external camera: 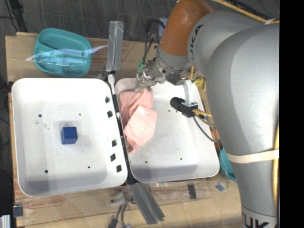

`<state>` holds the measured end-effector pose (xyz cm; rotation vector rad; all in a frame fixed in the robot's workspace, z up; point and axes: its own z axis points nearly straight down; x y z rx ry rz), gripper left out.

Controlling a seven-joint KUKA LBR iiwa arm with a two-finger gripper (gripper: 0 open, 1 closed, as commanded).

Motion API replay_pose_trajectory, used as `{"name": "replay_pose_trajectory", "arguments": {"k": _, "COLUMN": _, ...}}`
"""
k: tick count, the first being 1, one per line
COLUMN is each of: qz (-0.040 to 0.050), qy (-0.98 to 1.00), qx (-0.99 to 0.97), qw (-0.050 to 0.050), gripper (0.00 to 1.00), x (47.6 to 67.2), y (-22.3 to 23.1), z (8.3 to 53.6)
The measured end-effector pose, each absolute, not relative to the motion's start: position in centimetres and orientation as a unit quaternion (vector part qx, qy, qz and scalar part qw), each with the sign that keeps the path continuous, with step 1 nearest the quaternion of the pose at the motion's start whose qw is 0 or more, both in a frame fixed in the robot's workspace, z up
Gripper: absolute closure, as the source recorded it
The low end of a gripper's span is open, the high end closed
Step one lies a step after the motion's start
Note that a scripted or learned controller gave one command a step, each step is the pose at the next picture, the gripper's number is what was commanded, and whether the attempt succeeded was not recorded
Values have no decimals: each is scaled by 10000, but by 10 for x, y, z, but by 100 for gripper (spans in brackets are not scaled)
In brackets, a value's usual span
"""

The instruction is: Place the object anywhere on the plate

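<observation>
A small blue cube (69, 135) sits on the floor of the left bin (28, 94), a little left of its middle. A pink plate (138, 120) lies in the right bin (180, 151), against the bin's left wall and slightly tilted. My gripper (145, 79) hangs over the far left corner of the right bin, just above the plate's far edge. It is far from the cube, and the wrist hides what is under it.
A teal container (61, 51) rests on the bench beyond the left bin. A black connector with cables (184, 106) hangs over the right bin's middle. The big grey arm (242, 94) covers the right side.
</observation>
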<state>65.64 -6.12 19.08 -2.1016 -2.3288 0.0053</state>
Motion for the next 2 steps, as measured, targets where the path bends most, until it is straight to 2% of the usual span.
{"name": "replay_pose_trajectory", "arguments": {"k": 1, "qz": 2, "qy": -7538, "qx": -6571, "qw": 2, "gripper": 100, "x": 648, "y": 31, "z": 288}}
{"name": "replay_pose_trajectory", "arguments": {"k": 2, "qz": 25, "qy": -7368, "qx": -6761, "qw": 15, "gripper": 100, "x": 608, "y": 103, "z": 258}}
